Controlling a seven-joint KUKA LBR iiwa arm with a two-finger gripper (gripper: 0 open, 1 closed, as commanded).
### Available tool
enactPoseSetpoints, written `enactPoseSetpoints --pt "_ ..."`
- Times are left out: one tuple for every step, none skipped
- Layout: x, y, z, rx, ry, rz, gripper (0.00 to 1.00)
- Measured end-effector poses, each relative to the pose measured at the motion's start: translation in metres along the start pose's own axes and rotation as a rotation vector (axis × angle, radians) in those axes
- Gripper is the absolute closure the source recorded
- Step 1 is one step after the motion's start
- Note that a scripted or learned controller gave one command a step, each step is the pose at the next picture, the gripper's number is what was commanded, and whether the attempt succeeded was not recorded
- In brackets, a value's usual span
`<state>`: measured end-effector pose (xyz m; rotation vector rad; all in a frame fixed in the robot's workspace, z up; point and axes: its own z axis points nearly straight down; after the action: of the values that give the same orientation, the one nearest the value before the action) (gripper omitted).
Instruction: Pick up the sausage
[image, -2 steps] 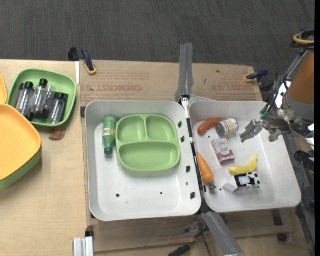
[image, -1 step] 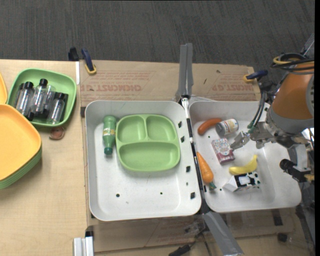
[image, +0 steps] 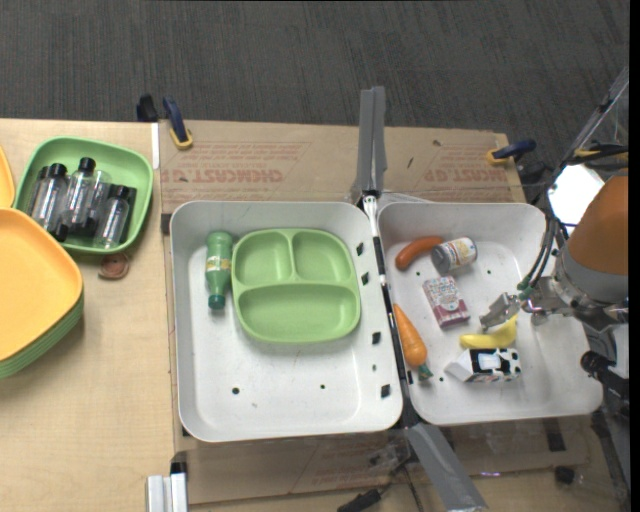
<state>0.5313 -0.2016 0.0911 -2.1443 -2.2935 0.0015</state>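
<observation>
place: robot lab | cues: clamped cardboard bench (image: 300, 165), twin white bins (image: 190, 330), grey carpet (image: 250, 50)

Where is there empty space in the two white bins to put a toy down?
Left bin: bare floor in front of the green divided plate. Right bin: a bare strip behind the sausage and can. Crowded around the banana, carton and carrot.

White right bin (image: 560, 400) holding an orange-red sausage (image: 417, 251), an orange carrot (image: 410, 337), a yellow banana (image: 490, 338), a pink packet (image: 445, 301) and a black-and-white carton (image: 492, 366). Left of it, a light green divided plate (image: 296, 284) and green bottle (image: 218, 268).
</observation>
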Motion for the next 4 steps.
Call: enactPoseSetpoints --pt "0.0 0.0 0.0 0.0 0.0 0.0 0.0" --pt "0.0 0.0 0.0 0.0 0.0 0.0 0.0" --pt "-0.005 -0.04 -0.001 0.003 0.02 0.349 0.0" --pt "0.03 0.018 -0.143 0.001 -0.002 0.268 0.0"
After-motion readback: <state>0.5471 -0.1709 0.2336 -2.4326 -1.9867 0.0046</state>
